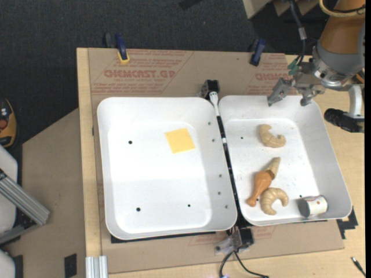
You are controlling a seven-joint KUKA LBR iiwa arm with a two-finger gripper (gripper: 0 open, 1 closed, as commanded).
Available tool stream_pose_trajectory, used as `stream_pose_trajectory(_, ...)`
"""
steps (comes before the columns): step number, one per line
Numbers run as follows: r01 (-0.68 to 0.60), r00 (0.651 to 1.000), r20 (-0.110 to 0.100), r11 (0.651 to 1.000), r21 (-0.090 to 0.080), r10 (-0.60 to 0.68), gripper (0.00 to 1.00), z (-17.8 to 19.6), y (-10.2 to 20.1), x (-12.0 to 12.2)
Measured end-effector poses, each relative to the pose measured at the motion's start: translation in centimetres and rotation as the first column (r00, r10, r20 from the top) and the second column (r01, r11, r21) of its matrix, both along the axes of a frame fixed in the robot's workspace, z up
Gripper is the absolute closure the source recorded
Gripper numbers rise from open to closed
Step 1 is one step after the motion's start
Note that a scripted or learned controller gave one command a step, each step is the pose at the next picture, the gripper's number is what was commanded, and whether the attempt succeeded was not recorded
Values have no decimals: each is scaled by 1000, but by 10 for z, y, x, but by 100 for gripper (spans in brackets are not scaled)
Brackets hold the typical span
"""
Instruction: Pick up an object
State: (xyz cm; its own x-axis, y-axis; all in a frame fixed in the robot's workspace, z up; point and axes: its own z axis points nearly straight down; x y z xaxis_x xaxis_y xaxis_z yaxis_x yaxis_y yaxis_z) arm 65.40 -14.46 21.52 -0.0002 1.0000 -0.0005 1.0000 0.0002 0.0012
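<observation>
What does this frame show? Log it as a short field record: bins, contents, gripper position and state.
left bin: one yellow square, lying flat near the middle
right bin: upper croissant, drumstick, lower croissant, small white cylinder
contact: drumstick and lower croissant touch; the upper croissant lies apart
gripper: above the right bin's far edge, fingers spread, nothing between them
nearest object to gripper: upper croissant
task state: nothing picked up yet
</observation>
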Motion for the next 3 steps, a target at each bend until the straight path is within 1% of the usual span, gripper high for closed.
stream_pose_trajectory(1,3,1000,-13,1000,3,-3,0,-77,-7,-70)
stream_pose_trajectory(2,-1,1000,-10,1000,5,1,0,-134,57,-136)
stream_pose_trajectory(3,2,1000,1,1000,0,-2,100,-120,53,-132)
